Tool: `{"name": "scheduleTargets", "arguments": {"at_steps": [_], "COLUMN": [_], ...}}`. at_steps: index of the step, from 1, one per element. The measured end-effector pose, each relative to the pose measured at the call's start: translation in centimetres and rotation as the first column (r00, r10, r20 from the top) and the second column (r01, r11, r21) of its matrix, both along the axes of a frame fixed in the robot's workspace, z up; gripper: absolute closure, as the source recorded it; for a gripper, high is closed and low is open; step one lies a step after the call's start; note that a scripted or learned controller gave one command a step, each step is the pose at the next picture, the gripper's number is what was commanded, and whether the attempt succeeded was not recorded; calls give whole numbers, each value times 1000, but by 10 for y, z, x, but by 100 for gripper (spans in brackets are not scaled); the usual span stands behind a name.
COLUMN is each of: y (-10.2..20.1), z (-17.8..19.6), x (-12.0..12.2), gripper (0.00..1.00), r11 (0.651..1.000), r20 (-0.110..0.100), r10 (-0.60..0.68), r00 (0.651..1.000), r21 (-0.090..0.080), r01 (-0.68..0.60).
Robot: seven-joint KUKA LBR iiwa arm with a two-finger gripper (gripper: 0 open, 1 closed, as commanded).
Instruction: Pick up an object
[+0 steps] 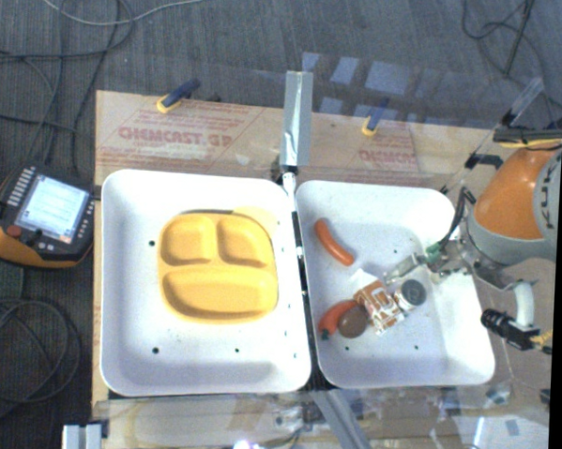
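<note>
**Gripper low in the right bin, toys just to its lower left**

In the right bin [462, 364], seen from the one camera above the bench, the gripper [382, 304] is down near the floor of the tray, the grey arm with its orange band [512, 205] reaching in from the right. How the tool is set I cannot tell from here; the metal and patterned parts at its tip blur together with whatever lies under it.

The nearest pickable things sit just to the lower left of the tip: a dark brown round piece [352, 323] and, touching it on the far side, a small red-orange piece [333, 316]. Both look to be right at the tool's end, though whether either is caught I cannot say. A second candidate, an orange sausage-shaped toy [334, 241], lies well apart, up and to the left, with its long axis running from upper left to lower right, roughly parallel to the line of the tool itself.

The left bin [124, 351] holds a yellow divided tray [220, 266], lying flat in the middle, with nothing in its compartments that I can make out. By my reckoning the short move is toward the brown and red pair, not the sausage.
</note>
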State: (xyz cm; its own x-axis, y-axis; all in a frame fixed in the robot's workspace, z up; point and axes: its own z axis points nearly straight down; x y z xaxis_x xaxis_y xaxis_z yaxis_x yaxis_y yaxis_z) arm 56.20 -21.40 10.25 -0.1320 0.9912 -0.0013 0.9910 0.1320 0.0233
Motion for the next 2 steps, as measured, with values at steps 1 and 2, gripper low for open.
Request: {"name": "scheduleTargets", "arguments": {"at_steps": [1,2], "y": [1,-1], "z": [-8,-1], "x": [-9,-11], "gripper": [0,100], "r11": [999,999], "r20": [1,-1], "r10": [-49,-50], "r00": [999,999], "r21": [6,-1], "r01": [49,50]}}
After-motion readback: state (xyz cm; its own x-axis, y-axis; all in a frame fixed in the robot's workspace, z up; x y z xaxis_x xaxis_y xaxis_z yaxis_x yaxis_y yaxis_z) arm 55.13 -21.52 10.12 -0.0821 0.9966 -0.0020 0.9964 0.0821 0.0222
